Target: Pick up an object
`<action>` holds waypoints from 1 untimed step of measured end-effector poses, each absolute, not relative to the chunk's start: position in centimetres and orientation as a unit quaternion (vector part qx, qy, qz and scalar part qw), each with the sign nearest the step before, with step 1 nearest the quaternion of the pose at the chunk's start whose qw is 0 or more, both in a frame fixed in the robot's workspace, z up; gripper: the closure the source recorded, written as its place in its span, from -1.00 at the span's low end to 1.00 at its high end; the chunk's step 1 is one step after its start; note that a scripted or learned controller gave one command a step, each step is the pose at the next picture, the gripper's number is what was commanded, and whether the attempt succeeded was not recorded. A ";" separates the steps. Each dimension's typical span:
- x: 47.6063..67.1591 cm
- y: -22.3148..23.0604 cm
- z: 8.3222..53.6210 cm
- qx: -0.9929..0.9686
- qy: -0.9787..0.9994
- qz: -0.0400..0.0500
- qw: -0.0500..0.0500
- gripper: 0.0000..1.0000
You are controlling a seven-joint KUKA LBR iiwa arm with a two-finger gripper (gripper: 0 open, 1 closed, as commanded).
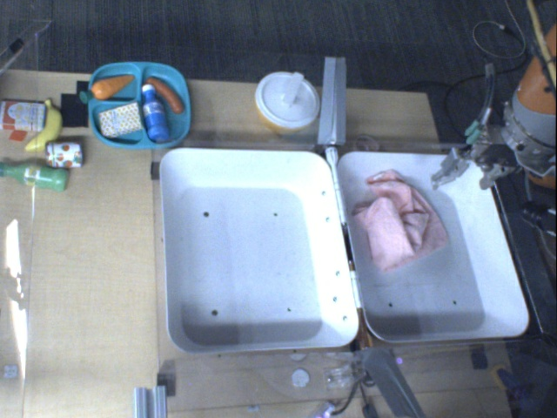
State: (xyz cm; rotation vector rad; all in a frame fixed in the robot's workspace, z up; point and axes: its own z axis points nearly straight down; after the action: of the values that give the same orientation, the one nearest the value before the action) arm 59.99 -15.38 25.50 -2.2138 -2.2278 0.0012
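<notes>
Pale wooden bench (96,259) against dark carpeted floor (261,16).

The grey arm (535,111) with its orange band enters above the right bin's (496,320) far right corner; its gripper (466,171) hangs over that bin's upper right edge, fingers spread apart.

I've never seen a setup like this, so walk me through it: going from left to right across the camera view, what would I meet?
Green bottle → blue lunch tray → left white bin → pink cloth in the right white bin → the robot's hand above that bin's far right corner.
</notes>
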 end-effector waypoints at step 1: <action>60.9 -16.4 10.3 -0.662 -0.750 -0.001 -0.001 -1.00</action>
State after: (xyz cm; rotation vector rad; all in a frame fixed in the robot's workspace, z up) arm 60.92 -16.36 10.33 -2.0814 -2.3567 -0.0037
